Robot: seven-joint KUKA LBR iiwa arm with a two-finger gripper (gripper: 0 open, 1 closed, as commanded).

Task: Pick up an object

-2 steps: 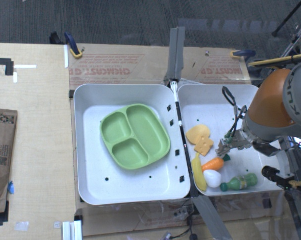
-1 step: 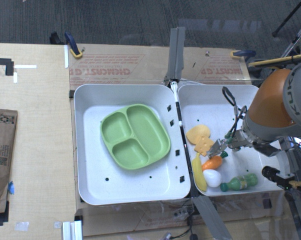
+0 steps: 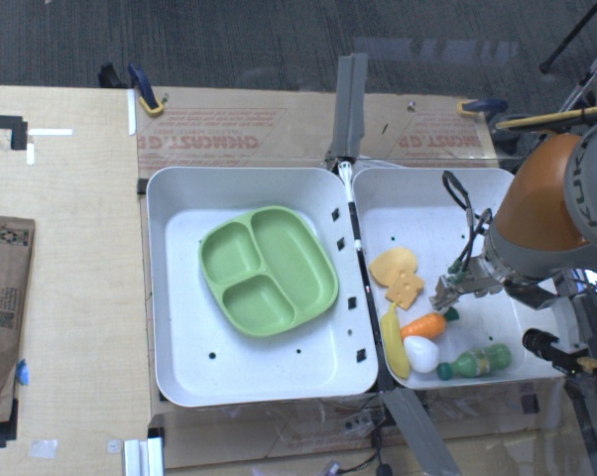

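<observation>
Camera view: gripper (image 3: 447, 295) low in right bin (image 3: 417, 188), just above toy carrot (image 3: 422, 326); finger state can't tell. Banana (image 3: 393, 343), egg (image 3: 420, 354), green bottle (image 3: 474, 363) nearby. Left bin (image 3: 170, 266) holds green divided plate (image 3: 268, 270). Cardboard (image 3: 239, 132) behind, dark carpet (image 3: 229, 18) beyond.

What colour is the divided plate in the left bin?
Light green, seen clearly in the camera view: the divided plate lies in the left bin.

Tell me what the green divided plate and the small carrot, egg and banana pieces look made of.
The green three-compartment plate looks like matte moulded plastic: uniform colour, soft rounded ridges. The orange carrot, white egg and yellow banana seem to be smooth plastic toy food, judging by flat, even colours; the resolution leaves it open.
</observation>
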